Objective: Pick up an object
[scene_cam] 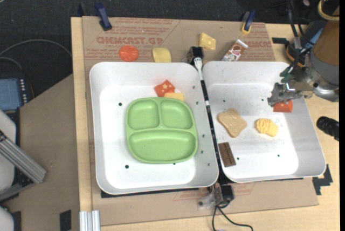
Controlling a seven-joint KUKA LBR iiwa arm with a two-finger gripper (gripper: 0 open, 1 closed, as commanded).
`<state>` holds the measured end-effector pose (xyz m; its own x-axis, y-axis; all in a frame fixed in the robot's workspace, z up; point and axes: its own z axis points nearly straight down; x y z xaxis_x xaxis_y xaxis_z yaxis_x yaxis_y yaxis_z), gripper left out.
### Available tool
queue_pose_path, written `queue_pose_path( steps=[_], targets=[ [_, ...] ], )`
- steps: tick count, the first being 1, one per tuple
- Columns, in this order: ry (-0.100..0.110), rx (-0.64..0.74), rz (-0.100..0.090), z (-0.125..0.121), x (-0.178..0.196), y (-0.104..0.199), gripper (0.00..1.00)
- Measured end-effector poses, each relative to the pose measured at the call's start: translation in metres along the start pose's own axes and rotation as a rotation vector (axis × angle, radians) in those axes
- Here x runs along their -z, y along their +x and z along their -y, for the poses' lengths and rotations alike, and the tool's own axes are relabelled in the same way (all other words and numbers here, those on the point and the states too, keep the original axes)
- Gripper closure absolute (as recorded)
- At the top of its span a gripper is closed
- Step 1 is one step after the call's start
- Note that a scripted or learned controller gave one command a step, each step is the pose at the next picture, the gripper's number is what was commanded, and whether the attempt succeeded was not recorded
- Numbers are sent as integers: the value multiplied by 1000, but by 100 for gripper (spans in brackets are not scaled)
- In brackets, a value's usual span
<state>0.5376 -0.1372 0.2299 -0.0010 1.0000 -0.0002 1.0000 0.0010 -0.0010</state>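
Glossy white plastic bins

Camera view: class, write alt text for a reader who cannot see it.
A grey robot arm's hand hovers over a small red object in the right white bin, near a toast slice and a yellow piece. The left bin holds a green divided plate.

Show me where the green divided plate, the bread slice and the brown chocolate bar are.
green divided plate (160,130), camera view, centre ridge where the compartments meet.
bread slice (232,122), camera view, middle of its top face.
brown chocolate bar (227,154), camera view, middle of the bar.
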Motion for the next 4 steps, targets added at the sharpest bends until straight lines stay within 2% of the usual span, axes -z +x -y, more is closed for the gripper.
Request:
queue_pose_path(
  steps=[1, 2, 3, 4],
  targets=[
    [-4, 4, 0, -21, 3, 70, 100],
    [4, 3, -2, 3, -4, 126, 100],
    [-4, -4, 2, -10, -10, 38, 100],
    [1, 1, -1, -22, -25, 97, 100]
  ],
)
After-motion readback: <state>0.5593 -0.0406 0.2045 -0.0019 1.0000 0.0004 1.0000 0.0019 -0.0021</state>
